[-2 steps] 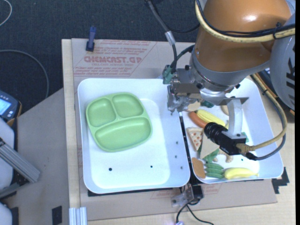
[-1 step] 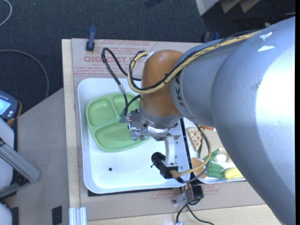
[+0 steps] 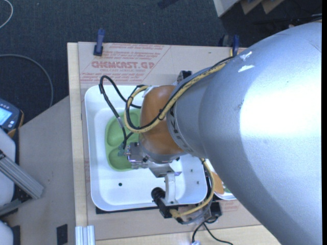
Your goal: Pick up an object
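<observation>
While the arm (image 3: 255,126) hangs low over the left bin (image 3: 97,152), your end effector (image 3: 127,154) sits on the green object's (image 3: 115,137) right side, toward the tabletop's (image 3: 82,218) near edge; its grip you cannot tell.

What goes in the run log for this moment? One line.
arm: over left bin | gripper: at green object | grasp: unconfirmed
</observation>
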